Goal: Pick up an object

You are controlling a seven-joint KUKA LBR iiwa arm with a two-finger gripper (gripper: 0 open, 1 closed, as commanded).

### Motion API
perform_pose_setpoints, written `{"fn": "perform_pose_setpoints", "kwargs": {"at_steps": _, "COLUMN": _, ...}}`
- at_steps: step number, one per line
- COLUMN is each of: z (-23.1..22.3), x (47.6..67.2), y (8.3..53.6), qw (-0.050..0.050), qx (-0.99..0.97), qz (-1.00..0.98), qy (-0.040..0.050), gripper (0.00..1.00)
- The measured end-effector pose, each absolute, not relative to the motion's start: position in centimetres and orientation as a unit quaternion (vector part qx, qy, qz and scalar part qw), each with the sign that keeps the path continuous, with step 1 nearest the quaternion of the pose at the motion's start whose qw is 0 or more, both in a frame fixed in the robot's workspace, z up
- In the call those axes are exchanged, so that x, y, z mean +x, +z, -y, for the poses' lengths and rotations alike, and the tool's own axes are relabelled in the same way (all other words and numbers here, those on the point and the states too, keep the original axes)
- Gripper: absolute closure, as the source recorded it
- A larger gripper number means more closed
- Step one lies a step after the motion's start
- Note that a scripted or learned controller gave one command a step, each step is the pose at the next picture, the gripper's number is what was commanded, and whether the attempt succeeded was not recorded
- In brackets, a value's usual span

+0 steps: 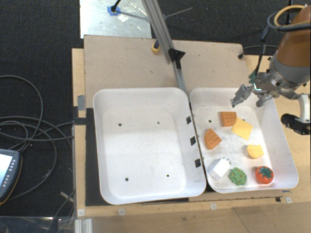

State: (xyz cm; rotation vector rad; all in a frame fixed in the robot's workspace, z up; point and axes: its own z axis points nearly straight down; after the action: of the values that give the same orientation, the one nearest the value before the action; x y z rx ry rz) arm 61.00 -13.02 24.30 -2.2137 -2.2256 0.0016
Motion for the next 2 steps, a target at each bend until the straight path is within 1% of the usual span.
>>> {"fn": "perform_pose_setpoints", "kwargs": {"at_steps": 1, "z": 13.0, "x": 61.1, "y": 24.5, "qw": 0.0, "qx": -0.705, "qz": 0.709, "qy": -0.0006, "gripper": 0.0}}
{"fn": "perform_pose_setpoints", "kwargs": {"at_steps": 2, "z": 14.0, "x": 61.4, "y": 19.5, "qw": 0.001, "qx": -0.707, "qz": 0.707, "qy": 0.0011, "gripper": 0.0}}
